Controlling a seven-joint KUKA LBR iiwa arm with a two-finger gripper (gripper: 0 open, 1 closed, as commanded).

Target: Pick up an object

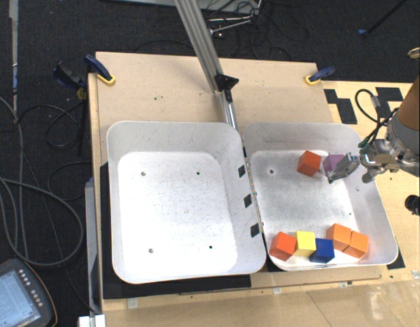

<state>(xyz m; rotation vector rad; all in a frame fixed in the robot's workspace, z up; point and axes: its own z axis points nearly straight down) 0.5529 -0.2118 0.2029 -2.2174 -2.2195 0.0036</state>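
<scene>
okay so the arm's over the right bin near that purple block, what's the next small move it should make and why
Probably a short move of the hand toward the purple block to center on it. The hand sits at the block's right side near the right bin's far edge, with an orange block just to the block's left. Whether anything is gripped is unclear, so aligning first seems safest.

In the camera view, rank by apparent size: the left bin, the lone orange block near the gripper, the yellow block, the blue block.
1. left bin, by far the largest.
2. lone orange block.
3. yellow block and blue block: they look alike, so no ranking.
</scene>
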